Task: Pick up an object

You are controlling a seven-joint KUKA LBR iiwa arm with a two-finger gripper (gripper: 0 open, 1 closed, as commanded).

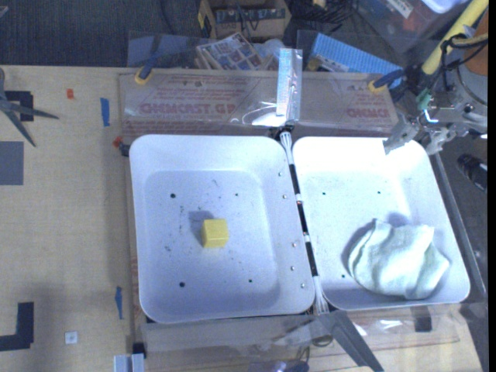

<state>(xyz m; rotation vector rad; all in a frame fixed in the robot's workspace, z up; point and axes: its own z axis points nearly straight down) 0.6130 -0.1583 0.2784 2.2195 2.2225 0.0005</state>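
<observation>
A small yellow block [215,233] lies near the middle of the left bin [155,161]. A crumpled white and pale green cloth [398,259] sits in the near right part of the right bin [341,161]. My gripper [404,136] hangs over the far right corner of the right bin, well apart from the cloth and far from the block. Nothing shows in its grasp.
Clear plastic panels [232,99] with red lettering stand along the far side of both bins. Boxes, cables and a blue sheet [341,53] clutter the area behind them. Wooden bench top [62,231] stretches to the left of the bins.
</observation>
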